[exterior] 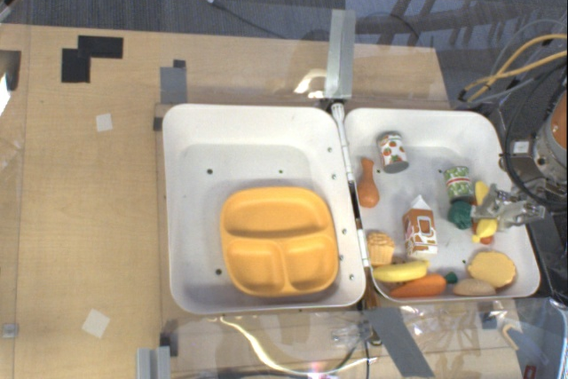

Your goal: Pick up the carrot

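Carrot (pixel 421 286) beside banana (pixel 400 272)

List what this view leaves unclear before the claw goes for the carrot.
- Claw: small and cluttered in the camera view; finger state unreadable.
- Arm: cut off by the right edge.
- Carrot: its upper side is hidden under the banana.
- Can and carton: labels too small to read.

Even, bright overhead light fills the frame; glare flares on the bench (pixel 311 86) above the bins, with soft shadows and slight overall softness.
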